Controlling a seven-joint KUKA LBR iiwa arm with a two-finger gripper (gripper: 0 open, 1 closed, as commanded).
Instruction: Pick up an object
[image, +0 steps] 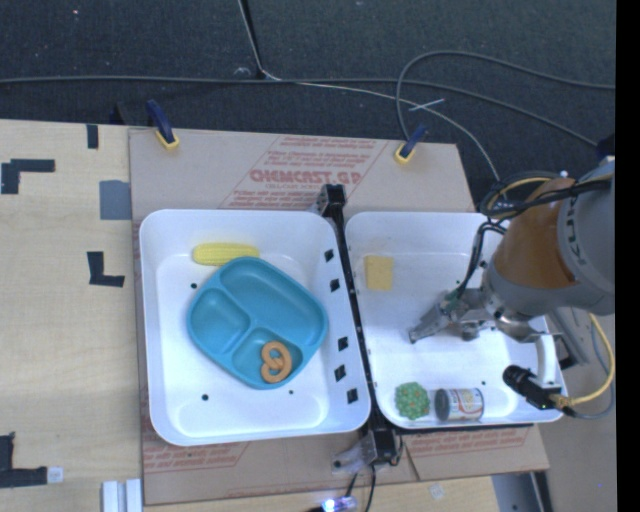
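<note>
Right bin (390, 240) has three things up for grabs: a yellow square block (379, 272) near its top left, plus a green bumpy ball (411, 400) and a small can (460, 403) lying side by side along the bottom edge. The gripper (418, 333) hangs over the bare middle of that bin, between the block and the ball, touching neither; can't tell if the claw is spread or clenched. Left bin (160, 330) holds a blue divided plate (257, 320) with an orange pretzel (275, 362) in it and a yellow corn cob (225, 254) just above.
</note>
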